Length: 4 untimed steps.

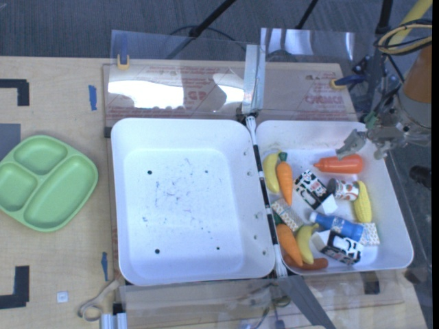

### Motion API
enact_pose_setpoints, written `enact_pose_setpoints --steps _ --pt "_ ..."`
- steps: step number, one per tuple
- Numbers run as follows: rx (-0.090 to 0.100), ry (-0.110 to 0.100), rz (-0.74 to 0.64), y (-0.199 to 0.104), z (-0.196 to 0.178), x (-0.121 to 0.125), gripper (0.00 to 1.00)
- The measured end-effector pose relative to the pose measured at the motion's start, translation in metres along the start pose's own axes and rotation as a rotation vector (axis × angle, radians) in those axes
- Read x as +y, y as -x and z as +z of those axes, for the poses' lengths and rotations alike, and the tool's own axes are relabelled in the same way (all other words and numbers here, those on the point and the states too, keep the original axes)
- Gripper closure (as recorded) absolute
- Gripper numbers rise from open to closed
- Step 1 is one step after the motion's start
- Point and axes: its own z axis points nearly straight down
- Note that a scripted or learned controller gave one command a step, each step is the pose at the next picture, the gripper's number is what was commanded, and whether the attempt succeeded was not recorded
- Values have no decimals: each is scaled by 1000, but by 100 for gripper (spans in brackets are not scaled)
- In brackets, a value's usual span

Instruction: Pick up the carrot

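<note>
Although the gripper (358, 142) hangs over the top right corner of the right bin (401, 235), its jaws are too blurred to tell their state. The carrot (284, 184) lies near the left wall, partly beside a banana (272, 171).

Wooden bench (55, 81), 2 white bins (130, 142) side by side, green divided plate (44, 181) at left
</note>
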Motion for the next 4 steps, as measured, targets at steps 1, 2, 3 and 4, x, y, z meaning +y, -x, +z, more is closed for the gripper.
enact_pose_setpoints --steps 1,2,3,4 --pt "-1 4 -114 -78 -11 50 0" --pt "0 0 -245 -131 8 37 0" --pt "0 0 -269 -109 8 10 0" --pt "1 0 -380 -162 8 7 0"
